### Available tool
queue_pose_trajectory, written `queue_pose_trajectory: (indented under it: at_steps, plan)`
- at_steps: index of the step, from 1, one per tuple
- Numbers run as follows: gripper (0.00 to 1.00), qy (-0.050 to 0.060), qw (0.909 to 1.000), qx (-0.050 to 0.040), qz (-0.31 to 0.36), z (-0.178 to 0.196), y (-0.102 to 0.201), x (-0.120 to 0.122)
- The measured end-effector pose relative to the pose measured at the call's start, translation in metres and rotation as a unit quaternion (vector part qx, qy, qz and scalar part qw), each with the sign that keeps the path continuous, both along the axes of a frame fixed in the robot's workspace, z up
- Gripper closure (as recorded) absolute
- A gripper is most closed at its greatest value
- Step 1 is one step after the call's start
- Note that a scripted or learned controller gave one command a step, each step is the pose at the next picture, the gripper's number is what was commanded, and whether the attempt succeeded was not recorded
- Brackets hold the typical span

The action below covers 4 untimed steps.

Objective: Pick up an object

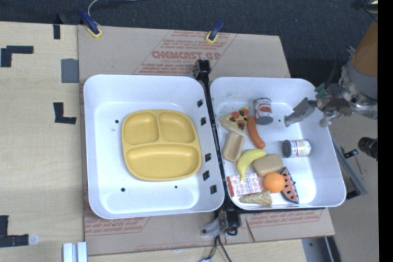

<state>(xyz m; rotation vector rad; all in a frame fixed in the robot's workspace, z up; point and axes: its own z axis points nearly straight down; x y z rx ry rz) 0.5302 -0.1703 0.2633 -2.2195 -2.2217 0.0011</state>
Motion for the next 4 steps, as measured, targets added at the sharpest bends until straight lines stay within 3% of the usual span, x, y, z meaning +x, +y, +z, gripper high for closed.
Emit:
queue_pose_trajectory:
  at_steps: [1, 2, 3, 4]
  plan:
    - [0.00, 0.003, 1.0000, 0.0007, 0.000, -0.137, -0.009, 0.024]
    - [0.00, -0.002, 1.0000, -0.0005, 0.000, -0.177, 0.030, 0.062]
    - [1.00, -0.002, 1.0000, -0.0016, 0.000, -0.167, 0.029, 0.062]
    - [1.00, -0.001, 1.0000, -0.0003, 0.000, -0.017, 0.098, 0.017]
